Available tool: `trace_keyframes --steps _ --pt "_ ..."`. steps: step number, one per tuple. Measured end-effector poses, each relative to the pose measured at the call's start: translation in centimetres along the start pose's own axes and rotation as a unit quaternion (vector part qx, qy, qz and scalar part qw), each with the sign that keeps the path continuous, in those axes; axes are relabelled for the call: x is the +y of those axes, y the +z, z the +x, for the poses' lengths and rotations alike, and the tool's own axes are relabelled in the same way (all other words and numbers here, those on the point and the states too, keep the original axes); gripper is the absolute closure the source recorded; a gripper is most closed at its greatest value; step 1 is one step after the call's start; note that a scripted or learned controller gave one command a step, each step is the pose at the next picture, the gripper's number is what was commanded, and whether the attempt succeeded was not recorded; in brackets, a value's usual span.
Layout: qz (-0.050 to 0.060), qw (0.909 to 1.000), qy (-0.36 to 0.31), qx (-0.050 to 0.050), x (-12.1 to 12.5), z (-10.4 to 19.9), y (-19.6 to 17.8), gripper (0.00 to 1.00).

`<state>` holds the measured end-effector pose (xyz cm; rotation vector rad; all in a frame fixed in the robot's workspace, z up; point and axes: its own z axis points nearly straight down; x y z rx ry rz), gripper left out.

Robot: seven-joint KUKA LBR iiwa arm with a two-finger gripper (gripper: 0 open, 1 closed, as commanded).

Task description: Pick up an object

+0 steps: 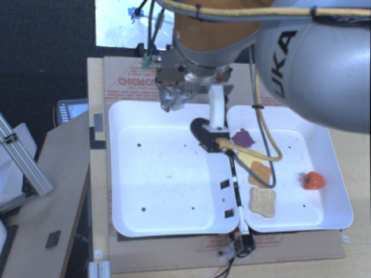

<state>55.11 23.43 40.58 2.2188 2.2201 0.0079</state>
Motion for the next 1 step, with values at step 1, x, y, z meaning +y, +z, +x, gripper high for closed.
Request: trace_keyframes --steps 1 --pt "-0.005 1.0 0.0 0.002 6.15 -0.02 -11.25 1.0"
